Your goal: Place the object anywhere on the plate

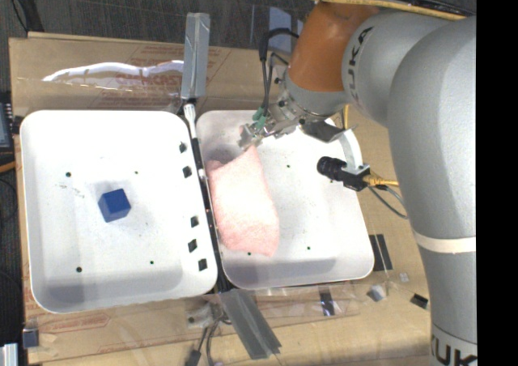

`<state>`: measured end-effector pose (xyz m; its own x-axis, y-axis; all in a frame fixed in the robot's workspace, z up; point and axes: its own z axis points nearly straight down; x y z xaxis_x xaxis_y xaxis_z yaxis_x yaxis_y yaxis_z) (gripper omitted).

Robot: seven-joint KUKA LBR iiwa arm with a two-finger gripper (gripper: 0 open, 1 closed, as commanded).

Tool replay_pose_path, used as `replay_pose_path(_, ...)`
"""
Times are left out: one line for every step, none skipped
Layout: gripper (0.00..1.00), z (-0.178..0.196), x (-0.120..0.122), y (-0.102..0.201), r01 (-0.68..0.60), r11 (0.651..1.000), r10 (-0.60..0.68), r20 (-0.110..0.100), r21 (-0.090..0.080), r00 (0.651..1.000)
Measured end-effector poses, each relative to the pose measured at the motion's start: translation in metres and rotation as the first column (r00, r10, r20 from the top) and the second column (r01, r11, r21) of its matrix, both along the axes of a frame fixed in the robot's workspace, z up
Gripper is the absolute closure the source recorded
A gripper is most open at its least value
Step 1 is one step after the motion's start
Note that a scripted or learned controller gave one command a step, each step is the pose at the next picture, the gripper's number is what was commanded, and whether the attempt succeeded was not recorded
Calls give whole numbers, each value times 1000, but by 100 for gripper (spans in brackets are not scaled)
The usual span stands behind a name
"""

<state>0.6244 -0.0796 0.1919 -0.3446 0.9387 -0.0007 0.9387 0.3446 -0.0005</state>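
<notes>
A small blue cube (115, 203) rests on the floor of the left bin (48, 146), left of its middle. A pale pink, oblong plate (243, 206) lies along the left side of the right bin (340, 227). My gripper (257, 129) hangs over the far left part of the right bin, just above the plate's far end. It is well to the right of the cube, with the bin divider between them. I see nothing held at the gripper.
The grey arm with its orange band (324, 40) covers the right bin's far right corner. A black cable fitting (338, 170) juts over the right bin. A grey metal bar (194, 57) stands behind the divider, and brown cardboard (97, 65) surrounds the bins.
</notes>
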Motion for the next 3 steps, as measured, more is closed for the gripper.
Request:
replay_pose_path(100,40,0,1,-6,1000,6,-1,1,1000)
replay_pose_path(100,42,-12,42,-402,916,402,-3,2,916)
replay_pose_path(100,37,-15,85,-729,685,729,-2,2,685)
